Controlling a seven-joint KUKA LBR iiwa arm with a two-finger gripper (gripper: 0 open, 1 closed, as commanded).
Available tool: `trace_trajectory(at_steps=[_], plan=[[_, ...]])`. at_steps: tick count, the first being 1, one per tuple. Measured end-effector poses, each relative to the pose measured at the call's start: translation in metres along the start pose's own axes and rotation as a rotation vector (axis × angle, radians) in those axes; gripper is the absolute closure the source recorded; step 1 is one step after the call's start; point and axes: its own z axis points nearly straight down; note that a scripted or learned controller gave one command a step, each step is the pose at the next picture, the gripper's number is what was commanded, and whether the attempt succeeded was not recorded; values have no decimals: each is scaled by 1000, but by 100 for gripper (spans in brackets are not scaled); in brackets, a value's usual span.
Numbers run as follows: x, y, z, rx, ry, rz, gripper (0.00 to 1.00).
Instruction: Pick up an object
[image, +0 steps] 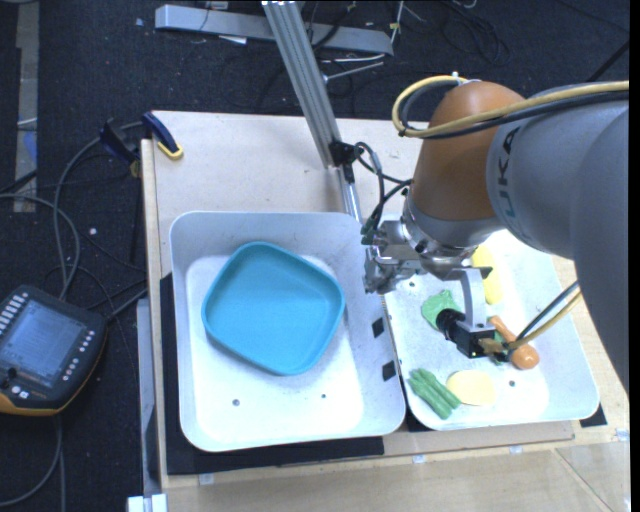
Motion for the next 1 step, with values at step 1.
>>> trace_trajectory(at_steps=[1], plan=[[45, -26, -13, -1, 1, 0, 100]])
